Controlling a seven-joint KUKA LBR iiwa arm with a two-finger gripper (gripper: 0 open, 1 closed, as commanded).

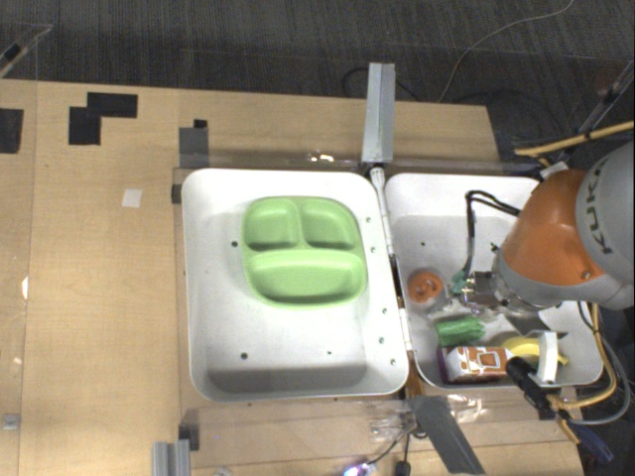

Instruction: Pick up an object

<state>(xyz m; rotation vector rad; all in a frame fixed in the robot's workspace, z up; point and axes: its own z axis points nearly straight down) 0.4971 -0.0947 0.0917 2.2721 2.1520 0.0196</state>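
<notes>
Clutter sits all in one bin here, the right-hand shallow white plastic bin (427, 198), and that's where the jaws (474, 291) are, low over the pile under the grey arm with the orange band (554, 241). I can't tell whether the jaws are spread or pressed together; the wrist and cables hide that end, and nothing is visibly pinched.

Closest candidates: a small round orange fruit-looking toy (426, 286) sits just to the camera-left of the jaws, and a short green cylinder-ish piece (460, 327) lies just below them toward the near rim. Further toward the near rim there's a brown and white printed snack box (474, 363) lying flat, and a yellow banana-shaped toy (528, 348) beside it, partly under a white and black bit of hardware I can't identify.

My guess on handling: all of it looks light. The orange one is round and probably slick plastic, so it could squirt out unless it's pinched across the middle. The green piece looks easiest, gripped across its short width. The box is stiff but flat on the floor of the bin, so awkward edges.

Well off to the left of the jaws, the other white bin (208, 296) holds a pale green sectioned plastic plate (301, 248), nothing on it. Both bins rest on the light wooden desk (89, 296).
</notes>
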